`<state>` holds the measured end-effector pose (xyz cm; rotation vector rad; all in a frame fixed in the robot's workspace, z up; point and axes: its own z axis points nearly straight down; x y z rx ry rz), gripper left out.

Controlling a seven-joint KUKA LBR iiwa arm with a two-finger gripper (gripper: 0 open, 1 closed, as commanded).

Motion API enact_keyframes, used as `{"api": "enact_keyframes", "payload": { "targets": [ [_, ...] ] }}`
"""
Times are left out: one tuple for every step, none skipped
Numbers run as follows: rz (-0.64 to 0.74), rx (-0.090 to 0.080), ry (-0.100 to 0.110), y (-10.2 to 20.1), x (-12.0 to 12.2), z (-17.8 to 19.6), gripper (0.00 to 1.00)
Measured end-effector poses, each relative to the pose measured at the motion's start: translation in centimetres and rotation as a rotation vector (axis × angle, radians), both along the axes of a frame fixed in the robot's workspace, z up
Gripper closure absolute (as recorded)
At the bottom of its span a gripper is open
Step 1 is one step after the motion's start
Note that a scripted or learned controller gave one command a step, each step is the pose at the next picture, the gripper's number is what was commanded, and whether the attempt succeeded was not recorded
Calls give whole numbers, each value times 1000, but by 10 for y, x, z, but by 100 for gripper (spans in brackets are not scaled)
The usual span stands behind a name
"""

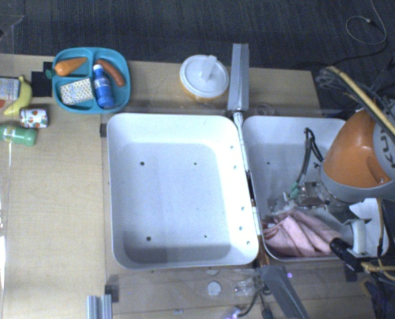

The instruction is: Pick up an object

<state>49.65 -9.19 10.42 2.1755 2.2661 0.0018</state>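
Note:
A crumpled pink cloth lies in the near part of the right bin. My gripper hangs low in that bin, just above the cloth's far edge, under the orange-banded wrist. The wrist hides much of the bin's right side. Whether the gripper touches the cloth cannot be made out.
The left bin sits beside the right one, with a metal divider post behind them. Behind the bins stand a white lidded cup and a blue tray of toy food. A banana, a can and a green bottle lie far left.

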Motion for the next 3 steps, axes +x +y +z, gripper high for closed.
{"api": "enact_keyframes", "payload": {
  "targets": [
    [21,-3,-14,4,39,-14,0],
    [107,-5,-20,8,-3,-13,0],
    [108,-9,-31,7,0,-1,100]
  ]
}}
